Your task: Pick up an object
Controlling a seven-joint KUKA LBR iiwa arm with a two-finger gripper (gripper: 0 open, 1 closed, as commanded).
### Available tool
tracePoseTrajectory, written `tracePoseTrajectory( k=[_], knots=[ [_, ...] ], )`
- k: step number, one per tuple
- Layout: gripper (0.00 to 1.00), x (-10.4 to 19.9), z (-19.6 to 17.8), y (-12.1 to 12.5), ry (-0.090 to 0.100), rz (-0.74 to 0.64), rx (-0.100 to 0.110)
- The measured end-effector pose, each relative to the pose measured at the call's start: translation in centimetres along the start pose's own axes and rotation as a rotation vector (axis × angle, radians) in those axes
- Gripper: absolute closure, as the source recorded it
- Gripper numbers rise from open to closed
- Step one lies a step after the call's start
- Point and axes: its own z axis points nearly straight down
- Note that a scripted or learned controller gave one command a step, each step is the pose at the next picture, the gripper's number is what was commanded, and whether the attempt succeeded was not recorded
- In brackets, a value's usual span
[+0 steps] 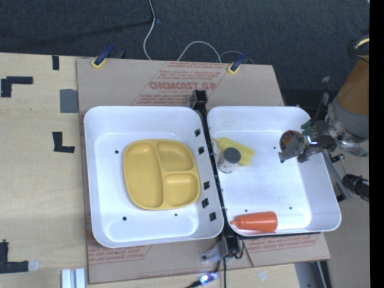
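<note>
In the right bin [303, 212] an orange carrot-shaped object [256, 221] lies near the front wall. A yellow piece [237, 149] with a small grey-topped cylinder [230, 157] next to it sits near the divider. My gripper [294, 147] hangs over the right side of this bin, at the end of the grey arm with its orange band [354, 89]. A small brownish round thing [291, 140] shows at the gripper's tip; I cannot tell whether it is held. The left bin holds a yellow divided plate [161, 174].
Both bins rest on a cardboard sheet [180, 83] held by blue-and-yellow clamps [103, 55] at the back. A white cable [198, 45] loops behind the bins. The wooden bench [36, 161] extends left.
</note>
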Motion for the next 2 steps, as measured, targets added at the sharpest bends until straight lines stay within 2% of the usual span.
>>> tracePoseTrajectory(
  k=[1,2],
  knots=[
    [1.0,4.9,1.4,2.0,0.002,-0.004,0.006],
    [1.0,10.4,1.3,2.5,0.002,-0.005,0.005]
  ],
)
